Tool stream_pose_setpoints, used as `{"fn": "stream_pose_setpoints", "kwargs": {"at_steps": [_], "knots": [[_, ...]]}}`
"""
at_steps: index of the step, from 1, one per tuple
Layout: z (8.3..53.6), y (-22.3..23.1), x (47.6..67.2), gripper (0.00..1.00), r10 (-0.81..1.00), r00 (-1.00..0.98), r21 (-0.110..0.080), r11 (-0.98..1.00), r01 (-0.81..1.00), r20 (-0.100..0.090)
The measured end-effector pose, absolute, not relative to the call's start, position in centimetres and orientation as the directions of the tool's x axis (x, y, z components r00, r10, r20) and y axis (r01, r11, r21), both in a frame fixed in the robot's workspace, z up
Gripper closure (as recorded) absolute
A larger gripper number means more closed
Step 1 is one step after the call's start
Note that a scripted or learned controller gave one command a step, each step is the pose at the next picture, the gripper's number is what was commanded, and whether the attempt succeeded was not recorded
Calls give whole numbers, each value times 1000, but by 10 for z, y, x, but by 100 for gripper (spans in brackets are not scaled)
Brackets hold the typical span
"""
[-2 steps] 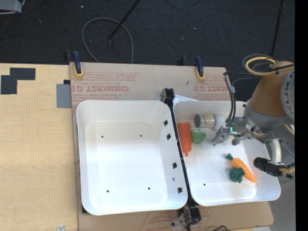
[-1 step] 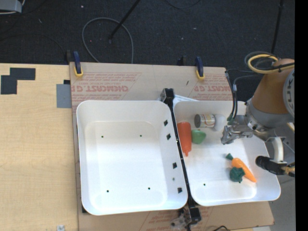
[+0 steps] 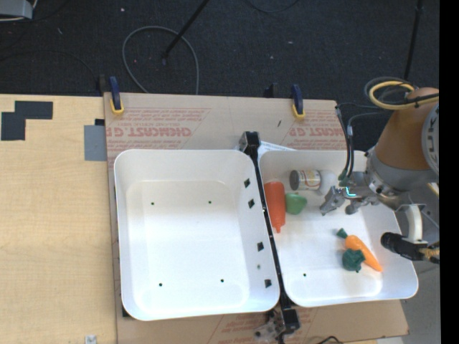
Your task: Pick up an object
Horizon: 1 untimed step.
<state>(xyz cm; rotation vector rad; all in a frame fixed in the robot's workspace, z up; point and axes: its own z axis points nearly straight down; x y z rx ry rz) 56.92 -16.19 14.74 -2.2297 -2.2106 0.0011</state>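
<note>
My gripper (image 3: 343, 205) hangs over the right bin (image 3: 401, 289), near its right side, with its two grey fingers apart and nothing between them. Below it lies a toy carrot (image 3: 364, 254), orange with a dark green top, on the bin floor. A small green piece (image 3: 342, 233) sits just above the carrot. To the gripper's left rests a light green object (image 3: 295, 203), and beside that a red-orange elongated object (image 3: 275, 205) lies along the divider. A small tin-like cylinder (image 3: 309, 179) lies on its side at the back of the bin.
The left bin (image 3: 125, 213) sits beside the right one, and a black divider strip (image 3: 259, 221) runs between them. Cardboard (image 3: 186, 124) clamped by two yellow clips lies behind the bins. The arm's orange band (image 3: 405, 135) rises at the right.
</note>
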Motion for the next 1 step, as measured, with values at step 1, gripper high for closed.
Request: {"fn": "stream_pose_setpoints", "kwargs": {"at_steps": [1], "knots": [[157, -162, 569, 100, 1000, 9, -2, -9, 1000, 1]]}}
